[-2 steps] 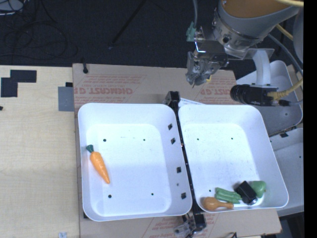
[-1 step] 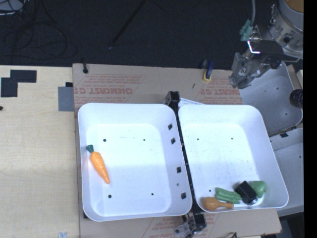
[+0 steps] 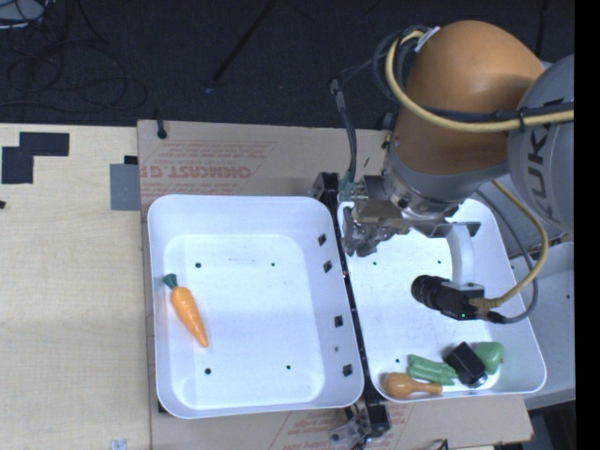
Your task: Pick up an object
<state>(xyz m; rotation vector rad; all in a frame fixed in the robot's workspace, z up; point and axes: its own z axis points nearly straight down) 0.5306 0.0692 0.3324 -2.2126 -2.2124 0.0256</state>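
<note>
While the gripper (image 3: 359,239) is poised over the right bin (image 3: 525,382), near its left wall, its grasp cannot be told.

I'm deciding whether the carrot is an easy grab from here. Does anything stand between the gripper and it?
The gripper sits at the right bin's left edge, and the carrot lies in the left bin. Between them are only the two bins' adjoining rims and bare bin floor; no object blocks the way.
</note>
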